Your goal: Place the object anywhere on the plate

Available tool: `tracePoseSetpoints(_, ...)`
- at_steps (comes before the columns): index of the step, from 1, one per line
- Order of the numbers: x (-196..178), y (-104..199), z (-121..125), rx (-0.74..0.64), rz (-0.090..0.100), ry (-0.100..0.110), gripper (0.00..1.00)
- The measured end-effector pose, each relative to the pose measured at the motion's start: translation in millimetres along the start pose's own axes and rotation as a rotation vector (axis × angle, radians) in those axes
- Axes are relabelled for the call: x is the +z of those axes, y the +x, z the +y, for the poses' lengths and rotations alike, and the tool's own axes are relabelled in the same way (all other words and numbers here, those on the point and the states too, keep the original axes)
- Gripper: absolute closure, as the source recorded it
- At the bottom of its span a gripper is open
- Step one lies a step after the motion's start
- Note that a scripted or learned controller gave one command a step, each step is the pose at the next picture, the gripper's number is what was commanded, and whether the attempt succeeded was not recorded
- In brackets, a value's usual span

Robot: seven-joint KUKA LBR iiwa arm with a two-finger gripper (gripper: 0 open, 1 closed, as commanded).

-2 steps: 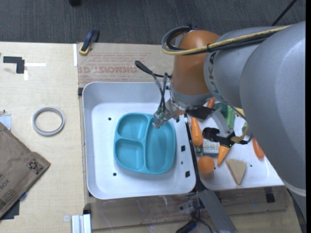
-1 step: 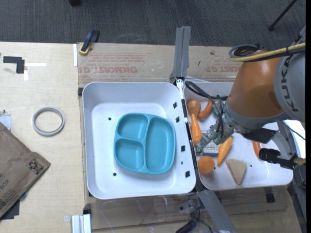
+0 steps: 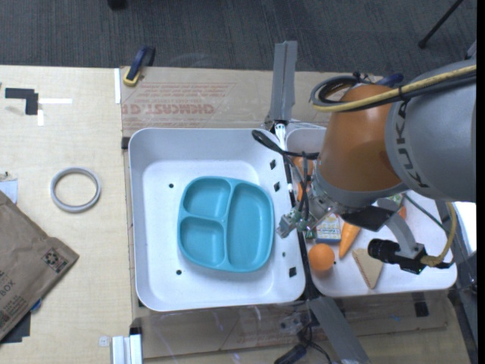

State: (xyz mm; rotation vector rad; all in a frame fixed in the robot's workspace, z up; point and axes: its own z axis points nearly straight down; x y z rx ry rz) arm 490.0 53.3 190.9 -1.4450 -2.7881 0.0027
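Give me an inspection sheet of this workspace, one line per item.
Surface: wooden bench with two white bins.
Job's things: blue plate, three compartments, in the left bin; orange ball, carrot and wedge in the right bin.
Clutter: tape ring, cardboard box, blue clamp.
Gripper: gripper over the divide between the bins; hold unclear.
Cables: black loops over the arm.
Surroundings: dark carpet.
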Motion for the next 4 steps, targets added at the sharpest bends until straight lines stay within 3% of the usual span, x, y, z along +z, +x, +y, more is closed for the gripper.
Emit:
tracePoseSetpoints(1, -0.2, -24.8, -32.0, -0.475, 0.000, -0.001, 1.00)
tracePoseSetpoints(2, -0.6, -41.6, 59.7, -0.357, -0.002, -0.002, 1.00)
tracePoseSetpoints(3, -0.6, -10.9, 14.9, -0.756, -0.001, -0.002, 1.00)
tracePoseSetpoints(4, -0.3, -6.0, -18.7, -0.936, -0.001, -0.002, 1.00)
